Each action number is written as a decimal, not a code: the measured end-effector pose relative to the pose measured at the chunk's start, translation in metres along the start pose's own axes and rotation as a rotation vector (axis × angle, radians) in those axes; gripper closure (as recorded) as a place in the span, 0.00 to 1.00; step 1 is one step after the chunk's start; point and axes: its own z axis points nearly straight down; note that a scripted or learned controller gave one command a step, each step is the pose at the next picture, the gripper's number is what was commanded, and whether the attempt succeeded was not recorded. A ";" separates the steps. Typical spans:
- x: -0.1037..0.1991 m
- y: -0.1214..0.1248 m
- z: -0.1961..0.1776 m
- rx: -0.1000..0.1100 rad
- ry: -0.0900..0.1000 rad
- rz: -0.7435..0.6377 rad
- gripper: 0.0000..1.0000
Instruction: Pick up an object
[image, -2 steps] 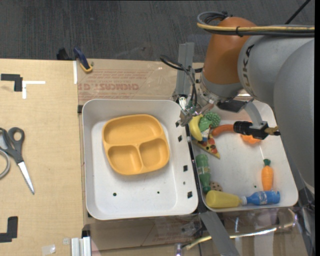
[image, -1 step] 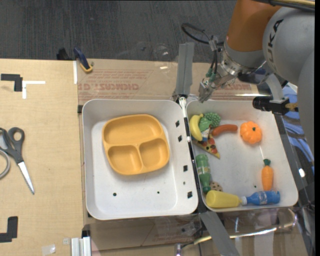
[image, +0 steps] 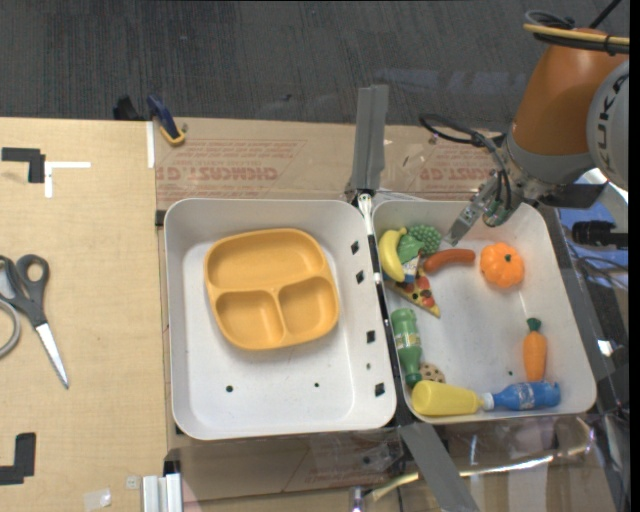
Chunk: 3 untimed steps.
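Observation:
My gripper (image: 470, 222) hangs over the back of the right bin (image: 478, 372), its fingers pointing down and left, just above the red sausage (image: 447, 259) and right of the green broccoli (image: 425, 238). Nothing shows between the fingers. Near it lie a yellow banana (image: 390, 255), a pizza slice (image: 420, 292) and an orange pumpkin (image: 502, 266). Further forward are a green bottle (image: 405, 340), a carrot (image: 535, 351), a cookie (image: 431, 373), a yellow bottle (image: 445, 399) and a blue bottle (image: 525, 397).
The left bin (image: 200, 390) holds a yellow divided plate (image: 272, 287). Scissors (image: 35, 310) lie on the bench at far left. A blue clip (image: 166, 119) sits behind the left bin. A grey divider strip (image: 369, 140) rises between the bins.

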 end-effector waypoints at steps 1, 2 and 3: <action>0.074 -0.064 0.105 0.000 0.002 0.122 1.00; 0.024 -0.022 0.104 -0.001 -0.001 0.430 1.00; 0.058 0.057 0.005 0.001 0.000 0.505 1.00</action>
